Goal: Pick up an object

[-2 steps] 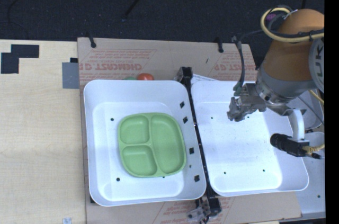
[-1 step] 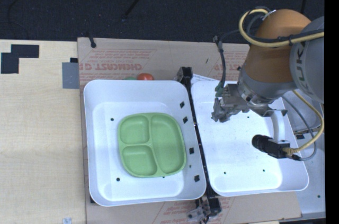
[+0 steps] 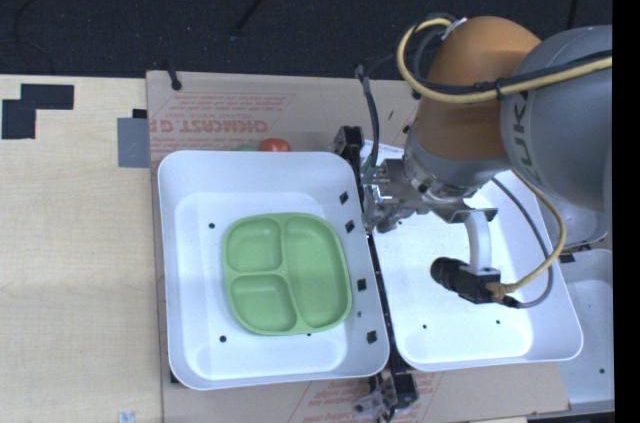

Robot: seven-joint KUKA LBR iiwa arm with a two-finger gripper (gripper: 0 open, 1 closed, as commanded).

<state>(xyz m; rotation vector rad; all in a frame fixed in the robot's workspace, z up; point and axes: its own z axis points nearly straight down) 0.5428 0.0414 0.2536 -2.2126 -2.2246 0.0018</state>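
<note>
Starting furthest from the gripper (image 3: pixel 385 201), the left bin (image 3: pixel 190 211) holds the only plain candidate for picking, a green divided plate (image 3: pixel 287 273) lying flat on the bin floor. It sits to the gripper's left in the camera view and somewhat nearer the front edge of the bench, with the inner walls of both bins between the two. The plate is a rounded rectangle, its slightly longer side running roughly front to back with a small tilt, so its closest rim faces the gripper broadside. A small red thing (image 3: pixel 273 146) rests behind the left bin's far wall, left of the gripper and beyond it, outside either bin. The gripper itself hangs low over the left edge of the right bin (image 3: pixel 450 341), just beside the dividing walls; nothing is seen held in it, and whether it is open or closed I cannot tell, since the wrist hides it. To its right and nearer the front, a dark cabled fitting (image 3: pixel 465 279) hangs over the right bin. Reaching the plate, I judge, calls for a short move leftward over the walls
</note>
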